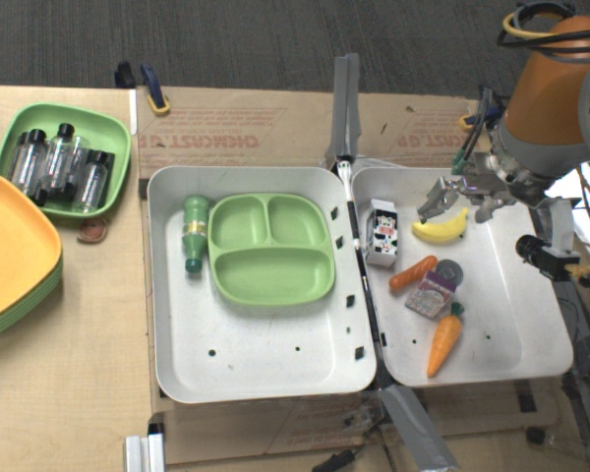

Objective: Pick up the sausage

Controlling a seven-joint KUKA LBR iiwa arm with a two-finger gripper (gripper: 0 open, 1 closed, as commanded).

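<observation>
The sausage (413, 273) is a short orange-red link lying at a slant in the right bin (511, 342), just left of a purple packet (434, 290). My gripper (463, 205) hovers near the bin's back edge, directly over a yellow banana (442, 228). It is up and to the right of the sausage and apart from it. Its fingers stand open with nothing between them.
A cow-print carton (382, 232) stands by the right bin's left wall, and a carrot (443, 340) lies below the packet. The left bin (256, 352) holds a green divided plate (271, 249) and a green bottle (194, 234). A tray of bottles (64, 160) and stacked yellow plates (15, 254) sit at far left.
</observation>
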